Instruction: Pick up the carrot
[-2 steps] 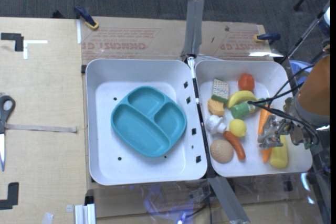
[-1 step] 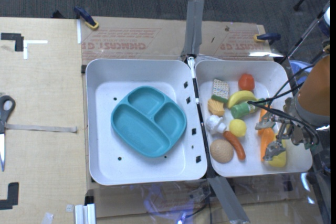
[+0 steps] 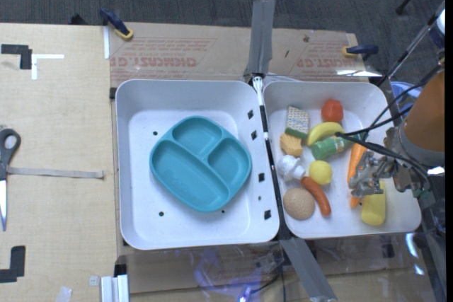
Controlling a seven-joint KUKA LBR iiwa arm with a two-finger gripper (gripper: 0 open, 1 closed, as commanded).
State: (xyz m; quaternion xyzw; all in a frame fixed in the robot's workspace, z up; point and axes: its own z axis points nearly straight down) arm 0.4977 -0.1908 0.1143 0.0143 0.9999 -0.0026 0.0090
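The carrot [image 3: 357,158] is a slim orange piece lying roughly lengthwise in the right part of the right bin [image 3: 403,226]. Its upper end points toward a green vegetable [image 3: 329,147]. A small orange tip [image 3: 354,202] shows lower down. My gripper [image 3: 367,178] is down in the bin directly over the carrot's middle and hides that part. The grey wrist and orange band [image 3: 432,117] come in from the right edge above it. Black cables cross over the bin toward the gripper.
Crowding the right bin are a banana [image 3: 324,131], a lemon [image 3: 320,172], a red sausage [image 3: 316,195], a red tomato [image 3: 332,110], a brown potato [image 3: 299,204] and a yellow piece [image 3: 374,208] just below the gripper. The left bin [image 3: 134,223] holds a blue divided plate [image 3: 201,163].
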